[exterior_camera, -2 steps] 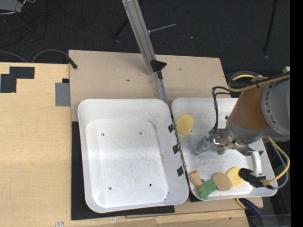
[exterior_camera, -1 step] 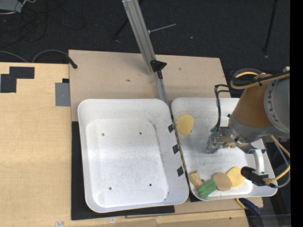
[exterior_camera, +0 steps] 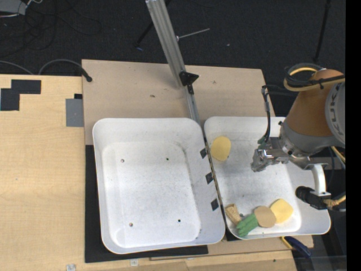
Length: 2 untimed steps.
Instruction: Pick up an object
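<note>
Metal gripper [exterior_camera: 260, 161] poised low in our right bin [exterior_camera: 248, 130], nothing between its fingers that we can see.

Whether it is apart or together we cannot tell from this slant. Nearest to it lies a yellow round piece [exterior_camera: 220, 148], by the wall shared with the left bin [exterior_camera: 107, 130]. Further off, the front corner holds a yellow block [exterior_camera: 282, 210], a tan disc [exterior_camera: 264, 216], a green piece [exterior_camera: 246, 225] and a small wooden block [exterior_camera: 232, 213], crowded together, so we judge the lone round piece the easier pick.
</note>
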Each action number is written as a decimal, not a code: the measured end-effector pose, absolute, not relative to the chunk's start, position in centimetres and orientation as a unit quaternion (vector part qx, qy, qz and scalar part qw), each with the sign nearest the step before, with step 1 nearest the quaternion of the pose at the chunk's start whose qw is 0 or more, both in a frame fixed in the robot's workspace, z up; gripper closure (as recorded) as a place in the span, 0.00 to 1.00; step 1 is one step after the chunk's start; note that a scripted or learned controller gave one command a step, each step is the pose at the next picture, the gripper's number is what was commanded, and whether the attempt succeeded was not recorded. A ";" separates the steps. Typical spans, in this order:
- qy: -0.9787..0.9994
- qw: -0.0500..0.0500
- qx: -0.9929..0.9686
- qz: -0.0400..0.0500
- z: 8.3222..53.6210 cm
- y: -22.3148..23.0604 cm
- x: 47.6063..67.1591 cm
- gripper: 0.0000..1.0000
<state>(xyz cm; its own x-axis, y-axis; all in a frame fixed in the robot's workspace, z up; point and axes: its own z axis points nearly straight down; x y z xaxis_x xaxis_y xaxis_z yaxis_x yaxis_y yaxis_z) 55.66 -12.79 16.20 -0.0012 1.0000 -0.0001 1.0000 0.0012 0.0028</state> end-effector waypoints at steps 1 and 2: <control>0.707 0.001 0.707 0.001 21.0 -12.6 54.9 1.00; 0.707 0.001 0.707 0.001 24.8 -12.8 54.9 1.00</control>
